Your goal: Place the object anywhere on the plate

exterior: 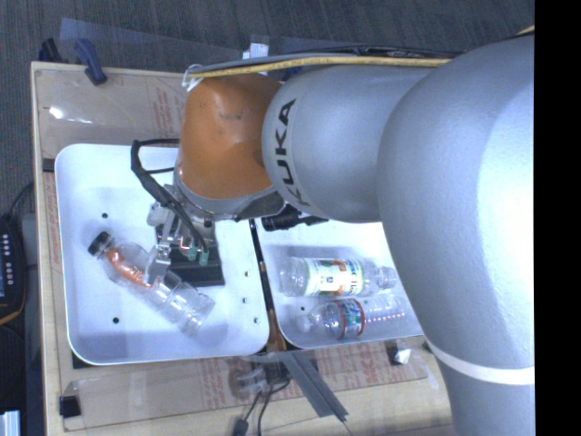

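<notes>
A clear plastic bottle (154, 284) with a dark cap and an orange band near its neck lies on its side in the left white bin (91, 189), cap toward the bin's left wall. My gripper (172, 254) hangs low over the bin, just above and to the right of the bottle's middle, close to it or touching it. The orange wrist band and grey arm cover the bin's upper right part.
The right bin (290, 334) holds two more clear bottles lying side by side, one with a white and orange label (331, 276), one with a dark label (349, 318). The arm hides most of that bin. A ridge (261, 271) separates the two bins.
</notes>
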Motion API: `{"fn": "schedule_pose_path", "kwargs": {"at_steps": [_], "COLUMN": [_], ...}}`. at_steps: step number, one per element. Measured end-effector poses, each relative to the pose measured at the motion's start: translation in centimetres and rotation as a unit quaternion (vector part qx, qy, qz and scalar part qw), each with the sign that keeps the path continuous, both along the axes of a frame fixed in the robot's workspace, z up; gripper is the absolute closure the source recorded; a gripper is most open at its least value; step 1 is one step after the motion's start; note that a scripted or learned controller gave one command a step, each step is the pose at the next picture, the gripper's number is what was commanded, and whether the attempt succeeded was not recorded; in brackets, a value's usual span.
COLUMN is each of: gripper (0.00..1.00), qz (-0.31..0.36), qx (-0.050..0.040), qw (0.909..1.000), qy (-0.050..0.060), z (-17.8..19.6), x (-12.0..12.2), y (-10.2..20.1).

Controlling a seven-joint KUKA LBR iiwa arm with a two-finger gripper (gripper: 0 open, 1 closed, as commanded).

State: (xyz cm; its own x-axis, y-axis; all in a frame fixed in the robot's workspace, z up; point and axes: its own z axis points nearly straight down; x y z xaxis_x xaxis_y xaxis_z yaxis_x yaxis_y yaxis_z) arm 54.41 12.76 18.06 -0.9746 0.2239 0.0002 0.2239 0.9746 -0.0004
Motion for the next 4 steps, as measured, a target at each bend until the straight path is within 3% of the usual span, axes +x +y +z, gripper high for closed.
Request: {"fn": "schedule_pose_path", "kwargs": {"at_steps": [1,2,3,4], "gripper": [0.00,0.00,0.00,0.00], "qz": [-0.008,-0.031,-0.172,-0.031], "qx": [-0.0003,-0.0002,-0.0009,0.0000], "qw": [1.0000,0.9995,0.9850,0.9995], "qy": [0.000,-0.002,0.002,0.000], "z": [1.1,9.2,1.4,-2.4], "x": [-1.5,6.0,-0.7,6.5], "y": [-11.6,-8.3,-3.5,-2.6]}}
